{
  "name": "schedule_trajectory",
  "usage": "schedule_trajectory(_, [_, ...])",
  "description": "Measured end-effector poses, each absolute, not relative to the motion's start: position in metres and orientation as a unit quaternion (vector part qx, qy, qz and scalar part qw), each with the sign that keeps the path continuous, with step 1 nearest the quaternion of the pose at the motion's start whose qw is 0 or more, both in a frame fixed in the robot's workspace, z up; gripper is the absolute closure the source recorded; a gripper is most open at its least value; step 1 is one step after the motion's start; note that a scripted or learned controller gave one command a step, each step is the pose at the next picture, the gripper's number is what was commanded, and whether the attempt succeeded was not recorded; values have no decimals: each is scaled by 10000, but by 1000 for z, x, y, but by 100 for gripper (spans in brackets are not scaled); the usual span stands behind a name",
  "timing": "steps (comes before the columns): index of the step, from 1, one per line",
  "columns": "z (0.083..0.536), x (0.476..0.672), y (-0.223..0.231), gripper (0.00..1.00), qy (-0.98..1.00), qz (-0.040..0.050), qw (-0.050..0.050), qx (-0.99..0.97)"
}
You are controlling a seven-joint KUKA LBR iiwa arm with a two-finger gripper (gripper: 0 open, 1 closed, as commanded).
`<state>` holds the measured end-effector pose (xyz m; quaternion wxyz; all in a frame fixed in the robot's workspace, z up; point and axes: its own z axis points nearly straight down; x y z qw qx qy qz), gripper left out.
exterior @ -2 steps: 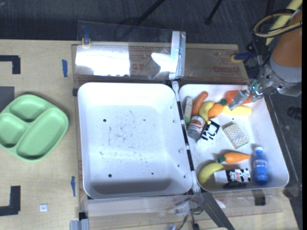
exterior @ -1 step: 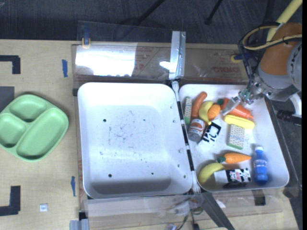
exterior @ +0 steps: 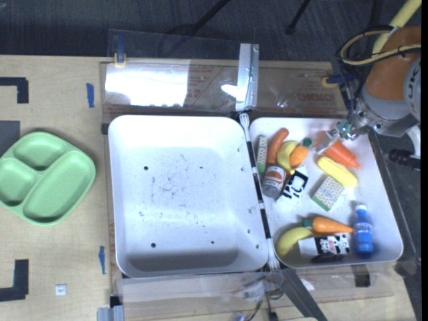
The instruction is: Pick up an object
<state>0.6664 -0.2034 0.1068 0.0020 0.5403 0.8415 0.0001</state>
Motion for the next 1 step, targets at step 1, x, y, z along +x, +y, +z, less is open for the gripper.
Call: schedule_trajectory(1, [218, 663, -142, 100, 8211, 7, 22, 5708])
